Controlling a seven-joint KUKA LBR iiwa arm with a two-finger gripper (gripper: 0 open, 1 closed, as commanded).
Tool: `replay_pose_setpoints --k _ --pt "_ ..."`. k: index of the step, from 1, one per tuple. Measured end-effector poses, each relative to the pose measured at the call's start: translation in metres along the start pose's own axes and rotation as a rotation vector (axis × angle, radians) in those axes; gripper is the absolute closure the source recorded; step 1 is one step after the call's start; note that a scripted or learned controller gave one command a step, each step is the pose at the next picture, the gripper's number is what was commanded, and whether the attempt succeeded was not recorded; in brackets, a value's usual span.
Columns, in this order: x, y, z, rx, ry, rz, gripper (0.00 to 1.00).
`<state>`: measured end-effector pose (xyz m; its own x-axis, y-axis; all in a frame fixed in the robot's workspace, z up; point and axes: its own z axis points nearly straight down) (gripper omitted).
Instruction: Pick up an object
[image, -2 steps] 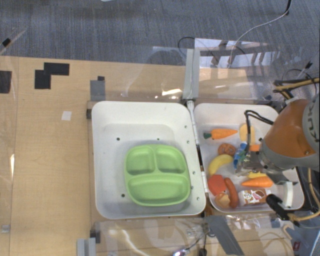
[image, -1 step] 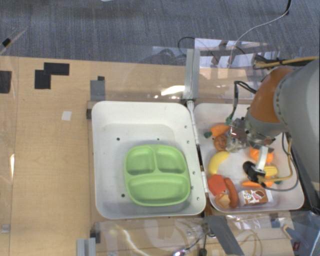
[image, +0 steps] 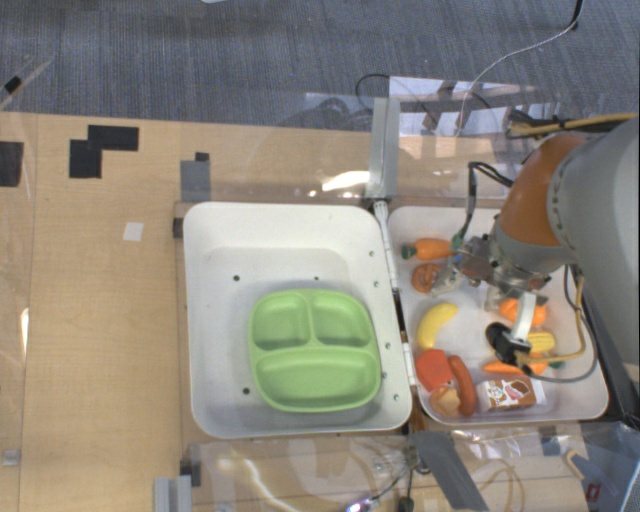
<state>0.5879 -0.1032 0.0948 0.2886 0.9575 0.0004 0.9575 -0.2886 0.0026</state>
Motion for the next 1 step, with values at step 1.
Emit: replay_pose_setpoints --k 1 --pt "-0.0184 -0.0456 0.0043 -0.011 0.004 0.008 0.00"
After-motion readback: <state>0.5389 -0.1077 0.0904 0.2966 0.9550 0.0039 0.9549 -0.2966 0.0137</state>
